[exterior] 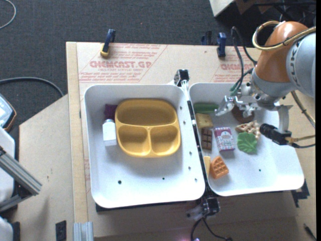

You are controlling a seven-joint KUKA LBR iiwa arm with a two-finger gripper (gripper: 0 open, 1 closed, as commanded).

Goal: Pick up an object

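Note:
My gripper [234, 104] hangs over the far part of the right bin [271, 177], below the grey arm with its orange band [281, 44]. A dark brown item [244, 116] lies just beneath it, partly hidden. Close by in the same bin lie a green piece [204, 107], a tan block [203, 119], a chocolate bar [206, 138], a pink carton [224, 138], a lattice cracker [249, 128], a green leaf [247, 142] and an orange waffle [218, 167]. I see nothing held in the gripper.
The left bin [125, 185] holds a yellow divided plate [148, 127], a white bottle [109, 132] and a purple item [110, 109]. A black connector with cable [273, 133] sticks out over the right bin. Clamps [107, 42] sit at the board's far edge.

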